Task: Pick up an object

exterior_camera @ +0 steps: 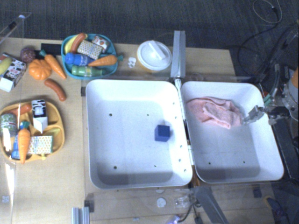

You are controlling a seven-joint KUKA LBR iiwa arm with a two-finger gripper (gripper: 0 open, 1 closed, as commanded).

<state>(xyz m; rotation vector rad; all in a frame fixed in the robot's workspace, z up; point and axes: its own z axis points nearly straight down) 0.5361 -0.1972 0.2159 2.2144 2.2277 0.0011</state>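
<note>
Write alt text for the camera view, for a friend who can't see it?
A robot gripper sits at the right edge of a pink cloth lying in the right white bin; whether it grips the cloth is unclear. The left bin holds a small blue cube. Toy food sits on the bench to the left.

Two white bins [93, 125]; one blue cube [162, 132], one pink cloth [214, 112]; two toy-food dishes [58, 125], perhaps three carrots [56, 65].

Grey arm with orange band [293, 78] enters from 3 o'clock; two-finger gripper [254, 113] low, pointing toward 9 o'clock.
</note>
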